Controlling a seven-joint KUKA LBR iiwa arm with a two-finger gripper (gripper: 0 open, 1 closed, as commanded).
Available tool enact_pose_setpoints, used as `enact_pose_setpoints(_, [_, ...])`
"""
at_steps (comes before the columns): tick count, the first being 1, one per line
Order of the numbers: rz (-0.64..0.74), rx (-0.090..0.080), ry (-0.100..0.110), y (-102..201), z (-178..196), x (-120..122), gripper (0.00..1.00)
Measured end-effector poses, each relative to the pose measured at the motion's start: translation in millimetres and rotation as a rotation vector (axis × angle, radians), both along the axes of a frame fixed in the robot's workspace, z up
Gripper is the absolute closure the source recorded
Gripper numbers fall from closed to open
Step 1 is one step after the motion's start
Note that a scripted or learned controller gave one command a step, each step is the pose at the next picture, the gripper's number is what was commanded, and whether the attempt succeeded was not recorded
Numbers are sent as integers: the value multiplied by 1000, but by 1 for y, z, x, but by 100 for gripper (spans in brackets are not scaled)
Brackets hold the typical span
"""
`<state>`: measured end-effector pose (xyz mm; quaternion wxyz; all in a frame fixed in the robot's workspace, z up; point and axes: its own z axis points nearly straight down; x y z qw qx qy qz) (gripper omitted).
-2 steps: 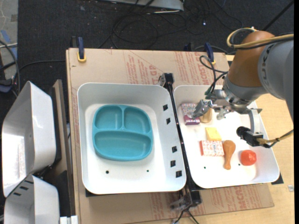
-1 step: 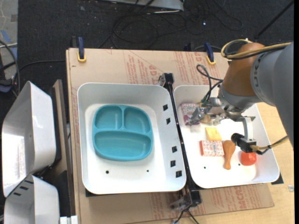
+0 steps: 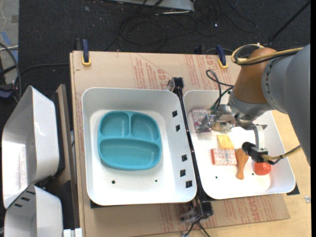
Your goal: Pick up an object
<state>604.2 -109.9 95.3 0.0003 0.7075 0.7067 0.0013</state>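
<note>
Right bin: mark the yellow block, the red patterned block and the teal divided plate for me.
yellow block (image 3: 225, 141), camera view, middle of its top face.
red patterned block (image 3: 223, 156), camera view, centre of its top.
teal divided plate (image 3: 130, 152), camera view, floor of its large lower compartment, in the left bin.

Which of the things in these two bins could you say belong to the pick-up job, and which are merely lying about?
Belonging to the job:
gripper, low in the right bin
pink-patterned packet beside it
yellow block
red-patterned square
orange-brown wooden piece
red ball

Lying about:
teal divided plate in the left bin
blue clamps on the board's far edge
</note>
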Motion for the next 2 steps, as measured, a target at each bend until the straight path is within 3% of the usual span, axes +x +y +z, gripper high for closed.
enact_pose_setpoints(1, [1, 0, -4, 0, 12, 1, 100])
enact_pose_setpoints(2, [4, -2, -1, 5, 56, 0, 100])
